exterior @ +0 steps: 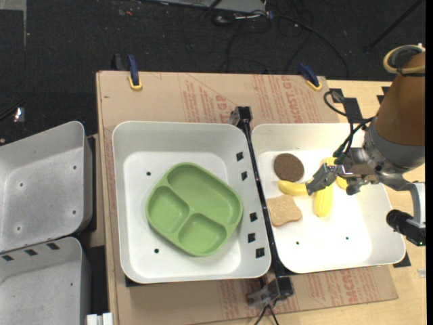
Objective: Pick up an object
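hovered over the right bin (379, 249), gripper (336, 180) low above the yellow pieces, dark fingers (321, 179) looked spread a bit with nothing between them. likely target: the longer banana piece (323, 202), lying just under the wrist, long axis nearly upright in frame, tip toward the bin's near edge. second banana piece (292, 187) lay crosswise beside it, touching or nearly. risk: could've pinched both, or nudged one into the toast slice (284, 210) or brown cookie (289, 166). rounded skin, easy to squirt out. green tray (195, 209) sat well apart in the left bin (128, 141).
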Robot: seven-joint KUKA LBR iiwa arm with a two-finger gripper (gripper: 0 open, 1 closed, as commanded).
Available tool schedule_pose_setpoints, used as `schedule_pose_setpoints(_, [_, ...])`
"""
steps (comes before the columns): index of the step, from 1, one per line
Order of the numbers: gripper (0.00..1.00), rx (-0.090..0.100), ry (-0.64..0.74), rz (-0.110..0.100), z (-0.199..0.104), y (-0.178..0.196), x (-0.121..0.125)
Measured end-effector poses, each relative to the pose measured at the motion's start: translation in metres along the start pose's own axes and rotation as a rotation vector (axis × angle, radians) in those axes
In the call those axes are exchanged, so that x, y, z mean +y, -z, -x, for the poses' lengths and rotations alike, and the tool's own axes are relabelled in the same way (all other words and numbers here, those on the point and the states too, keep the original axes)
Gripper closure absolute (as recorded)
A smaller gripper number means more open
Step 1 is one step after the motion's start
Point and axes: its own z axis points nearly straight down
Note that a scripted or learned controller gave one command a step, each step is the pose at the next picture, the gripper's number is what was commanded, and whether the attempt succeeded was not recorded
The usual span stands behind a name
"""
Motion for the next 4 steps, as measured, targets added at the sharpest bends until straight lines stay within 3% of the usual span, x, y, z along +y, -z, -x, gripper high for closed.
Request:
schedule_pose_setpoints(1, [0.00,-0.001,0.002,0.010,0.000,0.005,0.002])
schedule_pose_setpoints(3, [0.00,0.000,0.000,0.006,-0.003,-0.105,0.006])
schedule_pose_setpoints(4, [0.00,0.000,0.000,0.004,-0.009,-0.161,-0.004])
